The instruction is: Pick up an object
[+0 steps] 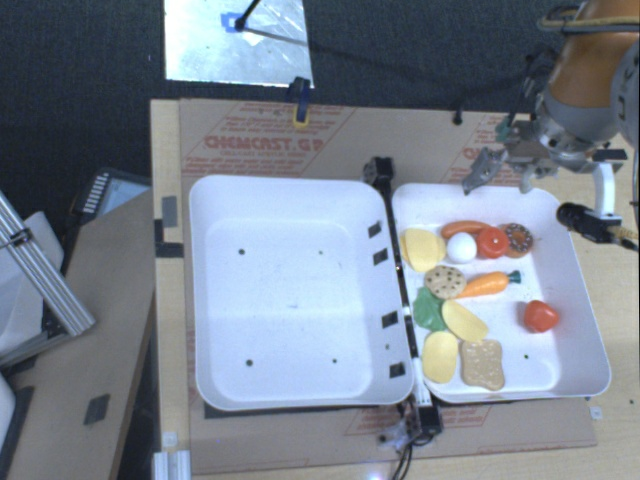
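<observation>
End effector: I am seeing the end effector [510, 171] hanging over the far rim of the right bin [585, 313], its two fingers spread apart with nothing between them.
Arm: I am watching the arm [595, 58] reaching in from the right, orange band above the wrist, wrist tilted toward the bins.
Targets: I am counting toy foods packed in the right bin: a tomato [491, 241], a white egg [461, 248], a doughnut [517, 237], a cookie [443, 282], a carrot [487, 284], a slice of toast [483, 364] and a lone red piece [540, 315].
Left bin: I am finding nothing to grasp in the left bin [290, 288].
Key relation: I am judging the tomato and egg as the nearest candidates; they lie just toward the camera from the end effector, near the bin's far wall.
Carrot axis: I am reading its long axis as running left to right, leafy end to the right.
Risk: I am expecting crowding there; the egg is touching the tomato, so the fingers could nudge a neighbour.
Alternative: I am noting the lone red piece stands apart from the rest, nearer the right wall.
</observation>
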`<state>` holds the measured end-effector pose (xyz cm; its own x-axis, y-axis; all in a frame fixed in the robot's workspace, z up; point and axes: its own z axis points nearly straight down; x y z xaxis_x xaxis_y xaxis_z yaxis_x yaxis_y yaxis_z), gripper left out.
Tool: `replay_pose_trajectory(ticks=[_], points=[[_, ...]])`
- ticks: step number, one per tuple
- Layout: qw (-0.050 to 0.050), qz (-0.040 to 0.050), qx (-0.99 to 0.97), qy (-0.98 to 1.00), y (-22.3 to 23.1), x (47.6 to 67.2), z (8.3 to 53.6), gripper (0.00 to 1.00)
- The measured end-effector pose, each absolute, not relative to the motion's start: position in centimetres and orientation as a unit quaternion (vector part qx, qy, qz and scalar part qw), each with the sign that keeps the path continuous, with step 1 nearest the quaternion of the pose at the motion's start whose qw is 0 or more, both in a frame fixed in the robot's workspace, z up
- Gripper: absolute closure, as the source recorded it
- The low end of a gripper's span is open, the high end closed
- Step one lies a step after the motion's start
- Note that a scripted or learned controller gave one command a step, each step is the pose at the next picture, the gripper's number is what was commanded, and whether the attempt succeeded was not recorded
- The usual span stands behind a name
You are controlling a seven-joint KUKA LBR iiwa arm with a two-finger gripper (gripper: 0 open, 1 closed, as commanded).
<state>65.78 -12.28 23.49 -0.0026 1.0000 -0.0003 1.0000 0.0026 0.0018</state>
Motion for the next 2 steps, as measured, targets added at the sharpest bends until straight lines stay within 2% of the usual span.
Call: replay_pose_trajectory(ticks=[1, 2], points=[[-0.001, 0.0003, 0.704, 0.710, -8.6, 66.8, 7.8, 0.00], [0.005, 0.0029, 0.705, 0.710, -9.0, 67.2, 9.8, 1.00]])
